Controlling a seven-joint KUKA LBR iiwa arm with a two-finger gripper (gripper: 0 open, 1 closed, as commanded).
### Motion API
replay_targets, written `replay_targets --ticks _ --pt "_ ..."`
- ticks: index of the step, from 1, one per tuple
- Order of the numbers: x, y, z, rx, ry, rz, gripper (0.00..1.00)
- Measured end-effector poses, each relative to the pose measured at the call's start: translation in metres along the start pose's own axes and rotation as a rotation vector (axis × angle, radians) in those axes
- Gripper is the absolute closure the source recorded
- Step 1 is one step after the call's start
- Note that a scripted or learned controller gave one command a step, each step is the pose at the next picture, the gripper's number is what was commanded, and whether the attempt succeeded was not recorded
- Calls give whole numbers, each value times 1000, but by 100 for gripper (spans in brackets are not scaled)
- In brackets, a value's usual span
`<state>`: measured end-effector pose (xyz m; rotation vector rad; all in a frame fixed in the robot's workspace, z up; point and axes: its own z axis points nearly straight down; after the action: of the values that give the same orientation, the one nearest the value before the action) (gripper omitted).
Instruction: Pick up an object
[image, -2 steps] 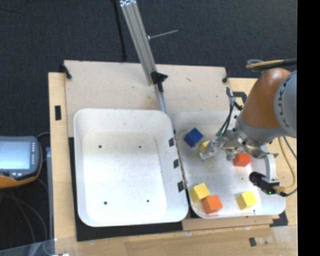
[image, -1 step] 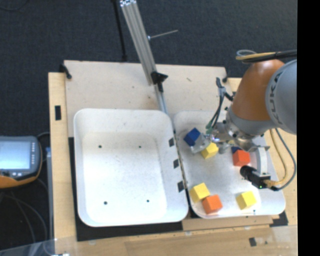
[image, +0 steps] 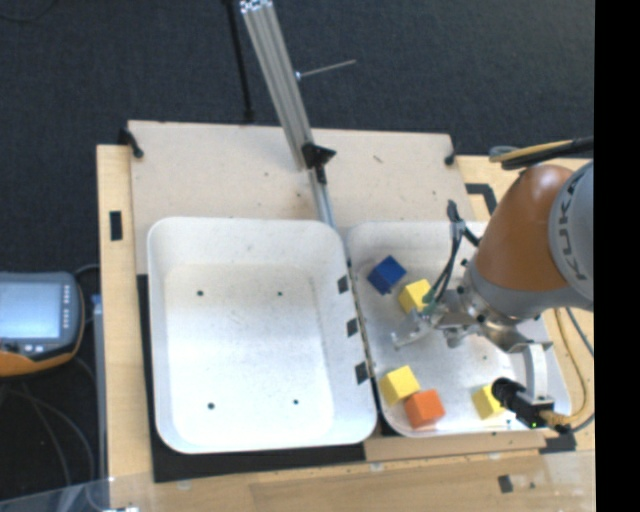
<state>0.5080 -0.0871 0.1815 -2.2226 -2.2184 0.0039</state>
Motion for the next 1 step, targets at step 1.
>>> replay_targets --ticks 1 --pt "-27 54 -40 -11 -3 -5 0"
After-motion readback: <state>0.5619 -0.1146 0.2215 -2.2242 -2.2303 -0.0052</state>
